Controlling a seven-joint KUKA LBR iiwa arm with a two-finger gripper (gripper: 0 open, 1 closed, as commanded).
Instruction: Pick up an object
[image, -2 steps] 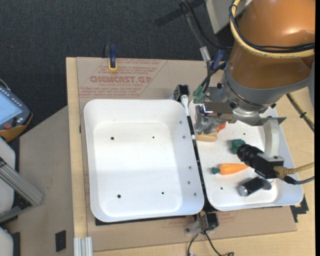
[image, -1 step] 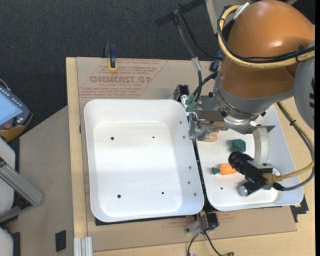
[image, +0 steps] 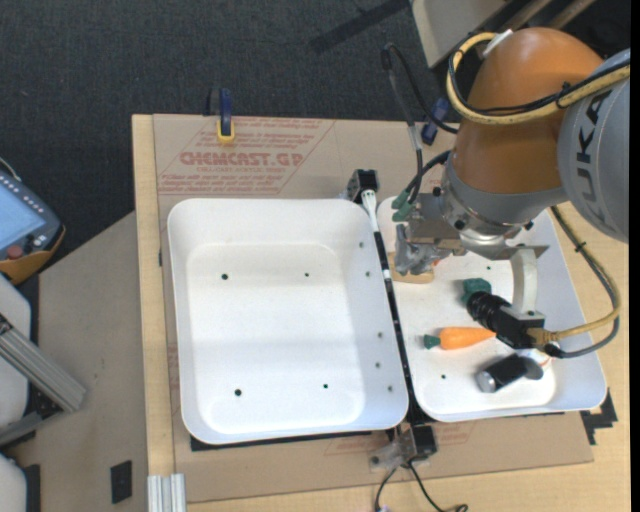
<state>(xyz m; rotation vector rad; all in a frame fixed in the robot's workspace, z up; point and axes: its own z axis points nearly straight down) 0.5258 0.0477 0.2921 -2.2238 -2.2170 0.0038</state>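
My gripper (image: 415, 255) hangs low over the far left part of the right bin (image: 570, 385), close to the wall shared with the left bin. Just beneath it lies a flat tan object (image: 420, 273), partly hidden by the gripper; I cannot tell whether they touch. An orange carrot with a green end (image: 462, 339) lies across the middle of the right bin. A small dark green object (image: 476, 290) sits right of the gripper. A dark cylinder with a grey end (image: 505, 373) rests near the bin's front.
The left bin (image: 200, 230) stands beside the right one, and their rims meet along a dark seam (image: 390, 300). Both rest on a cardboard sheet (image: 250, 150) with a blue and yellow clamp (image: 225, 115) at its far edge. The arm's orange band (image: 525, 85) looms over the right bin's far side.
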